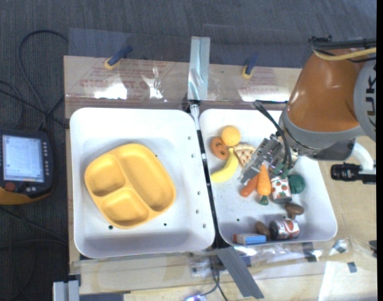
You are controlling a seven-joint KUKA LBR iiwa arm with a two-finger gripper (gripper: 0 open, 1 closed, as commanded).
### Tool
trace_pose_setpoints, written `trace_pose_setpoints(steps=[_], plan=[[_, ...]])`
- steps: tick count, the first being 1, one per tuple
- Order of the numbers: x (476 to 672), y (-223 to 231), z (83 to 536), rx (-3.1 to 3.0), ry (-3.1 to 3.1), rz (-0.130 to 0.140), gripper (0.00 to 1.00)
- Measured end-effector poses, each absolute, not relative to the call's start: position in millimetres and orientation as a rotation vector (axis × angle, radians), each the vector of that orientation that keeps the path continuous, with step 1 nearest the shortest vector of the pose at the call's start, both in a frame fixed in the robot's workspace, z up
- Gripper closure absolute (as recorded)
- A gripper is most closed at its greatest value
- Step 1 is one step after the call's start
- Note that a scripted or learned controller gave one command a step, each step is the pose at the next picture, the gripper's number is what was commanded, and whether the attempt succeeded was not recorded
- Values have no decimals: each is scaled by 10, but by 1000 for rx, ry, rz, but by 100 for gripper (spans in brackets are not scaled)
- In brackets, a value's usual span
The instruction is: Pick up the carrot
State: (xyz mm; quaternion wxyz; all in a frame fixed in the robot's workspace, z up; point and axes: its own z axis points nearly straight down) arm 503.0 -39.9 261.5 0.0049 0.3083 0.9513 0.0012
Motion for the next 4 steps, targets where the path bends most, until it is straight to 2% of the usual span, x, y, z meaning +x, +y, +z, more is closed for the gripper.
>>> trace_pose_setpoints(steps=[1, 2, 3, 4], plan=[[4831, -189, 2032, 1016, 2978, -4, 100], [4962, -536, 3236, 1160, 2909, 2, 100], [4953, -529, 3203, 1162, 2916, -3, 0], [4832, -790, 2337, 985, 2988, -4, 0]])
